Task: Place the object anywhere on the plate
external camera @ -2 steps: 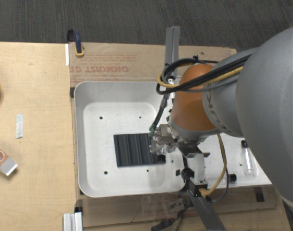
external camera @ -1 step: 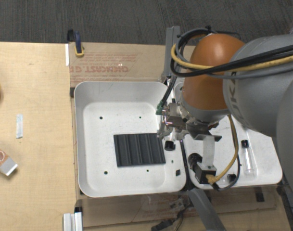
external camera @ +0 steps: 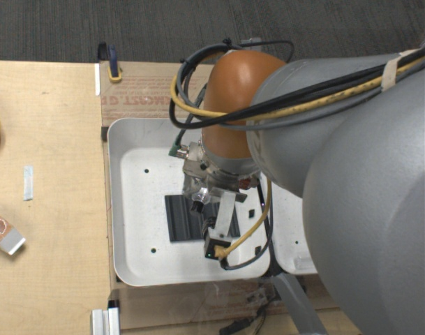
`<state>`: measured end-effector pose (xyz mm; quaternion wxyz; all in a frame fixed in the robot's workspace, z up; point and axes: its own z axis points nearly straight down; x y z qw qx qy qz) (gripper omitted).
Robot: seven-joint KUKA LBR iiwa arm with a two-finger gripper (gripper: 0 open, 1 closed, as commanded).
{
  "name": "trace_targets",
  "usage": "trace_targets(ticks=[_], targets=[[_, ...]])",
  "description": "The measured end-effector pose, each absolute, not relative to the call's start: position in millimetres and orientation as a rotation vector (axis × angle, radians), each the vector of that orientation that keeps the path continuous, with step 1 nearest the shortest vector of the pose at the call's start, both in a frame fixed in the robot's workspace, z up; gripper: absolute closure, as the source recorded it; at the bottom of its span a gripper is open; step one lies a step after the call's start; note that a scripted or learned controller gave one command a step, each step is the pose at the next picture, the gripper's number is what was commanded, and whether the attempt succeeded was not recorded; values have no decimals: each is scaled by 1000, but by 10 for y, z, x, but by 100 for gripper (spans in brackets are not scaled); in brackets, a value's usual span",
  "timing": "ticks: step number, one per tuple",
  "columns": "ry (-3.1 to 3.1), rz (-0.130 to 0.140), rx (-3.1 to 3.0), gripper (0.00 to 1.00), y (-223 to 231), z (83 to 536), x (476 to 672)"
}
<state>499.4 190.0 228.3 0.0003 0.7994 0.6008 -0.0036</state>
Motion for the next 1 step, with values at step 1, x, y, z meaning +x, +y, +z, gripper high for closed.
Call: trace_targets(ticks=[1], targets=[[1961, -10, 2453, 100, 2277, 2308, 4949]])
